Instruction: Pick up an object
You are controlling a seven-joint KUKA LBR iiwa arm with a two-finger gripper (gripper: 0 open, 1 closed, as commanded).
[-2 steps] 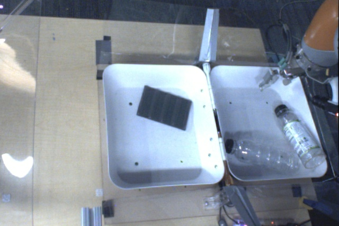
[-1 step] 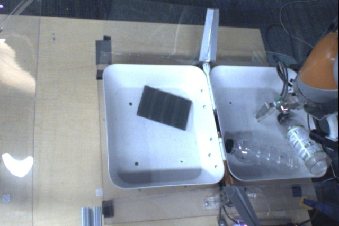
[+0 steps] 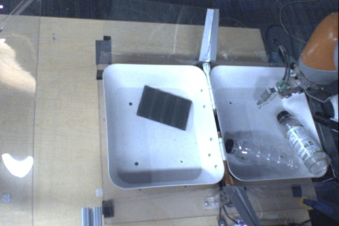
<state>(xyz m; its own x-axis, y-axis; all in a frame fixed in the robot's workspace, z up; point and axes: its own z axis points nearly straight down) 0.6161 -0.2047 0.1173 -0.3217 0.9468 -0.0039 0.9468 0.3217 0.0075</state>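
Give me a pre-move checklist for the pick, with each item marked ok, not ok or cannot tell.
1. Pickable things in the right bin: ok. Two clear plastic bottles lie there, one with a label near the right wall and one along the front.
2. Bottles apart from each other: cannot tell; their ends come close near the front right corner.
3. Pincer over the right bin: ok, it sits above the bin's rear part, back from both bottles.
4. Pincer holding nothing: cannot tell, it is too small to read.
5. Alternative target: ok, a dark flat rectangular pad lies alone in the left bin.
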